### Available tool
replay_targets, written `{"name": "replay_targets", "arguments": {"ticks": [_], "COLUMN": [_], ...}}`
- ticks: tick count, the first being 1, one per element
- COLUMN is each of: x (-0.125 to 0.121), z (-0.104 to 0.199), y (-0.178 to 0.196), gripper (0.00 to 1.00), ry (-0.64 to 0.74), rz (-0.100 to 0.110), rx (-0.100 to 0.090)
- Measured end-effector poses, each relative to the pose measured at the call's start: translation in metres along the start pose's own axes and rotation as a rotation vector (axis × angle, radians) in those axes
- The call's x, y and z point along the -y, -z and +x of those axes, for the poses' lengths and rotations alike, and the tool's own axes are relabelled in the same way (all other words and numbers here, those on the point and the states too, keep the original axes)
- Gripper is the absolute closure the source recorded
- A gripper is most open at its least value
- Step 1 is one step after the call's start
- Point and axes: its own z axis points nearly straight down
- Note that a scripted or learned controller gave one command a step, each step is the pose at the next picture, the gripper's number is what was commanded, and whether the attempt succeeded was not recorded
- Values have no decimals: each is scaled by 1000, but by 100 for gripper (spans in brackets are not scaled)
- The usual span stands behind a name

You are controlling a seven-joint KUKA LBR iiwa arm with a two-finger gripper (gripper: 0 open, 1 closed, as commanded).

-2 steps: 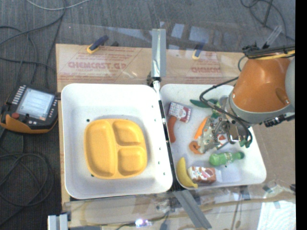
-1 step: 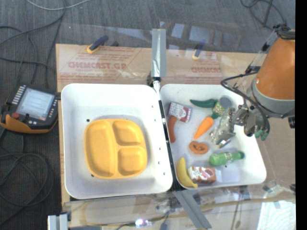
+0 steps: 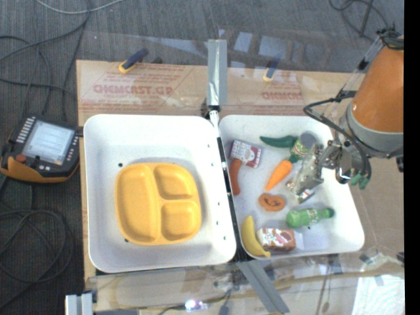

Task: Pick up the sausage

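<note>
The sausage (image 3: pixel 235 176) is a short reddish-brown stick lying along the left wall of the right bin (image 3: pixel 341 241). My gripper (image 3: pixel 306 188) hangs over the middle right of that bin, well to the right of the sausage and just right of the carrot (image 3: pixel 279 173). Its fingers (image 3: pixel 296 184) look spread apart and open, with nothing between them. The orange-banded arm (image 3: pixel 384 97) comes in from the right edge.
Around the gripper in the right bin lie a green pepper (image 3: pixel 279 140), a small jar (image 3: pixel 303 146), a red-and-white packet (image 3: pixel 245 153), an orange slice (image 3: pixel 272 202), a green bottle (image 3: pixel 308 216), a banana (image 3: pixel 252 236) and a wrapped pack (image 3: pixel 278 239). A yellow divided tray (image 3: pixel 158 202) sits in the left bin (image 3: pixel 98 143).
</note>
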Motion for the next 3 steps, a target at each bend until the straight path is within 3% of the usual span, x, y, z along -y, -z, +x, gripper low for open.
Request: {"name": "replay_targets", "arguments": {"ticks": [1,2,3], "x": [-20,-21,-4], "z": [-15,-16,6], "y": [-3,6,-104], "gripper": [100,100,100], "ry": [-7,-6,184], "rz": [2,0,3], "rx": [-4,-2,-7]}}
